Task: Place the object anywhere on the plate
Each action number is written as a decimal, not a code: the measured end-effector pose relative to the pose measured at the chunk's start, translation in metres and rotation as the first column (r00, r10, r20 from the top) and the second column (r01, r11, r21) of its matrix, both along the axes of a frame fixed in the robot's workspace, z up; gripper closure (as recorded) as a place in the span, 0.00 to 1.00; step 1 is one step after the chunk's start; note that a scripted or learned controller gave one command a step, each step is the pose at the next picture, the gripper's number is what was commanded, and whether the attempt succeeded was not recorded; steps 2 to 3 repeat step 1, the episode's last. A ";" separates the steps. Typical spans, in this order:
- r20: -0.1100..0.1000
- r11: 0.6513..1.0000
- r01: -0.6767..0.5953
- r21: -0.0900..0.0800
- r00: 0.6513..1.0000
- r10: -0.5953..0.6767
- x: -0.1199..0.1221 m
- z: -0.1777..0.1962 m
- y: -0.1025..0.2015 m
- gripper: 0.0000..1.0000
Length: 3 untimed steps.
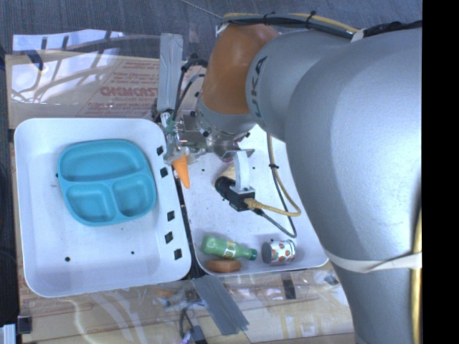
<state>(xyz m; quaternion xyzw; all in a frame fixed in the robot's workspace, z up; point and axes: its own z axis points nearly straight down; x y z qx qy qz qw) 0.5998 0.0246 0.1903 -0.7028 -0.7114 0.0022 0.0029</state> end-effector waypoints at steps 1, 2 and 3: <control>0.000 1.000 0.002 -0.001 1.000 -0.002 0.000 0.000 -0.002 0.00; 0.000 1.000 0.002 -0.001 1.000 -0.002 0.000 0.000 -0.002 0.00; 0.000 1.000 0.002 -0.001 1.000 -0.002 0.000 0.000 -0.002 0.00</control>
